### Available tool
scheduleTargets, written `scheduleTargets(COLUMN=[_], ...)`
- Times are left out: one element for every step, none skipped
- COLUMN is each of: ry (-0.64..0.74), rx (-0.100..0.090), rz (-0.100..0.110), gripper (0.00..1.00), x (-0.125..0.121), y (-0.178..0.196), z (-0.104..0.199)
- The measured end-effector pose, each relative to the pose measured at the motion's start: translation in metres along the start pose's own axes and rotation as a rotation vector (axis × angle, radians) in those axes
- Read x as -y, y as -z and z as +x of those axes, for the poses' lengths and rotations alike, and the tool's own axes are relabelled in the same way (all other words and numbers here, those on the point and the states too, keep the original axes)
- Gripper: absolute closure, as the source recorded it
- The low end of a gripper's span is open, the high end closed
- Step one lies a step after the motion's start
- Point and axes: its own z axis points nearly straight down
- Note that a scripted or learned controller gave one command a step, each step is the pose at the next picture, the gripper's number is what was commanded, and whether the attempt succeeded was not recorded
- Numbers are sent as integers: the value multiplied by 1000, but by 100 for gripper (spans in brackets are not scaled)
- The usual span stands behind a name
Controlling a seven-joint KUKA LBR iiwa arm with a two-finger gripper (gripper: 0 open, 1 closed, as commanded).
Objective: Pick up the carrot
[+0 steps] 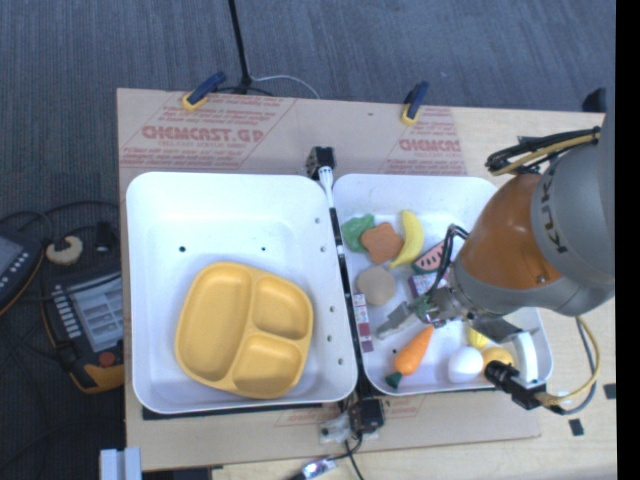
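Carrot [413, 352] lies tilted near the front of the right bin [352, 268], just below the jaws, which stand spread and hold nothing. You risk a miss: the egg [464, 364] and banana [408, 238] crowd close, and the carrot could roll.

- Arm [545, 238]: grey, with an orange band above the wrist, reaching in from the right and angled downward to the left.
- Gripper [408, 315]: at the arm's low end, fingers spread apart, pointing left.

Pincer [402, 317] just above carrot [413, 353] in right bin [440, 187]
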Motion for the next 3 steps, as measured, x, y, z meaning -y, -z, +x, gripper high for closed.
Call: scheduleTargets(ry=[0,1,0], rx=[3,3,2], rz=[-3,0,1], gripper=[100,100,0], x=[-1,-1,-1], y=[10,18,18], z=[-1,0,0])
